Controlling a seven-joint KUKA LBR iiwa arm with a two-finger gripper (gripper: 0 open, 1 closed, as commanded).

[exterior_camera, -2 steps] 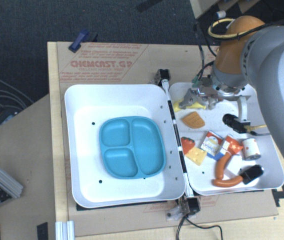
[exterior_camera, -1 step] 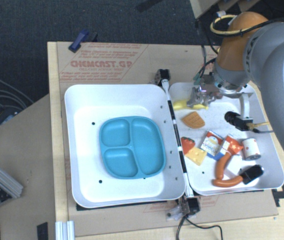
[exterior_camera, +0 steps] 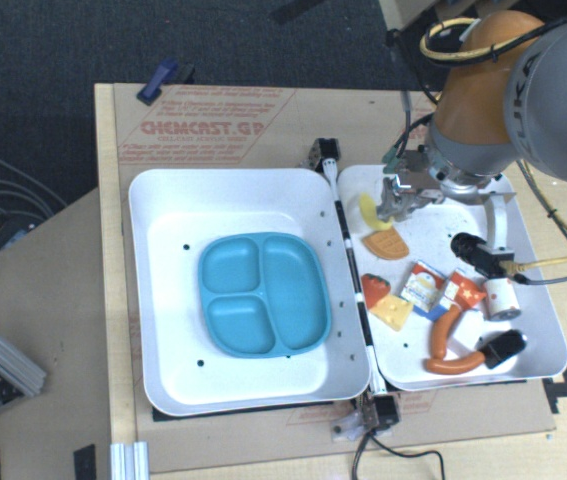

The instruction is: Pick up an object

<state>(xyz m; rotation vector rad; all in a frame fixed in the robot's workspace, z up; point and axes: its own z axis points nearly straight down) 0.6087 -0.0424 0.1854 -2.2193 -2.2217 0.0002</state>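
Two white bins sit side by side: the left bin [exterior_camera: 153, 268] holds a blue divided plate [exterior_camera: 263, 293], while the right bin [exterior_camera: 543, 318] collects the toy food, presumably as pick stock. At its far-left corner the gripper [exterior_camera: 395, 208] hangs over a yellow piece [exterior_camera: 367, 209] and an orange wedge [exterior_camera: 387, 243]; whether it is spread or pinching either I cannot tell. A sausage [exterior_camera: 445, 346] lies near the front edge.

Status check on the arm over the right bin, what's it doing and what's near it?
Gripper low in the right bin, over a yellow piece; grip unclear. Orange wedge just beside. Blue tray alone in left bin.
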